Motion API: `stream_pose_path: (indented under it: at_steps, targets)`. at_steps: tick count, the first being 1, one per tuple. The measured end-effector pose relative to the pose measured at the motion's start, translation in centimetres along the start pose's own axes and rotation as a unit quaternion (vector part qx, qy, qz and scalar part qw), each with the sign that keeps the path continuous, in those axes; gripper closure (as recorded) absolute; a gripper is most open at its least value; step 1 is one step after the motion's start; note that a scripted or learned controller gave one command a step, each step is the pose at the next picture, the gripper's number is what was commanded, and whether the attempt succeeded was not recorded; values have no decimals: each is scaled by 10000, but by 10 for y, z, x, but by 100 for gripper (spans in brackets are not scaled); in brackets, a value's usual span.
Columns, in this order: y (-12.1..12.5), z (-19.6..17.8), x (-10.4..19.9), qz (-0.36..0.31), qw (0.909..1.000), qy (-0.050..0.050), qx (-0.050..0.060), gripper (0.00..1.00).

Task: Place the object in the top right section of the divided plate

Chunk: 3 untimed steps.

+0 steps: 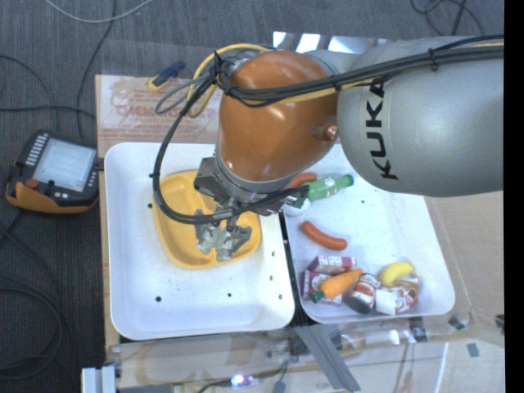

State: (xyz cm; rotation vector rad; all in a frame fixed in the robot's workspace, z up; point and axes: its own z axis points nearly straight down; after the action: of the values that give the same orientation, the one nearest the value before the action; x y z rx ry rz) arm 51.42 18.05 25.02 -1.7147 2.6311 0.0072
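- Over the left bin (pixel 139 301), the gripper (pixel 223 241) hangs at the right, near part of the yellow plate (pixel 176 219).
- Whether the jaws are wide or narrow, or hold anything, I cannot tell.
- The object cannot be picked out; toy food (pixel 360 285) lies in the right bin (pixel 434 260).
- Best to centre over the plate's far right section, descend gently, then release.
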Motion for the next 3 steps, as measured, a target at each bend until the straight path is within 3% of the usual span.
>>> stream_pose_path:
  at_steps: [1, 2, 3]
  targets:
    - [-39, 2, 49, 771, 9970, -2, 9, 100]
    - [-38, 126, 36, 847, 9964, 32, -18, 100]
    - [-7, 39, 78, 1040, 9946, 11, 17, 100]
